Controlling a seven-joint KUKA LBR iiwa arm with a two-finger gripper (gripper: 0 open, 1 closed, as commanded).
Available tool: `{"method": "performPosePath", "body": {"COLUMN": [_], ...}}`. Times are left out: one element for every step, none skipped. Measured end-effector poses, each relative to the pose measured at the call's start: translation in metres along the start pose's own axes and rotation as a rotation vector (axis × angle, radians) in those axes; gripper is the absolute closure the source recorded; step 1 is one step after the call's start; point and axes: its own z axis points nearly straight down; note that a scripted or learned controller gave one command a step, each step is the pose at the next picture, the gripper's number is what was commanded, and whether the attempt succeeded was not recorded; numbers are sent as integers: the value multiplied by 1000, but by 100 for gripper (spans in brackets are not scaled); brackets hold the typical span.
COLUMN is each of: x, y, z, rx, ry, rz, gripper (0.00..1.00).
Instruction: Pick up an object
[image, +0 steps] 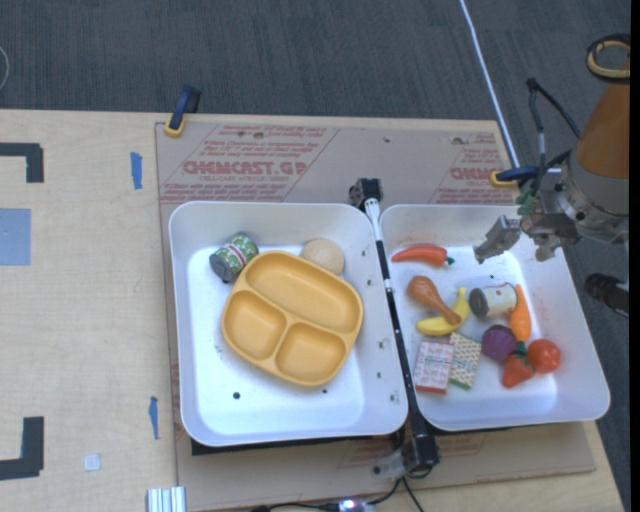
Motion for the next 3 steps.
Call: {"method": "performPosePath", "body": {"x": [4,40,39], "y": [-26,-93,-91], "z": [139,153,142], "rx": [-2,-3,-10], "ry": [-1,0,-2], "rz": [1,1,2], "gripper": [0,0,100]}}
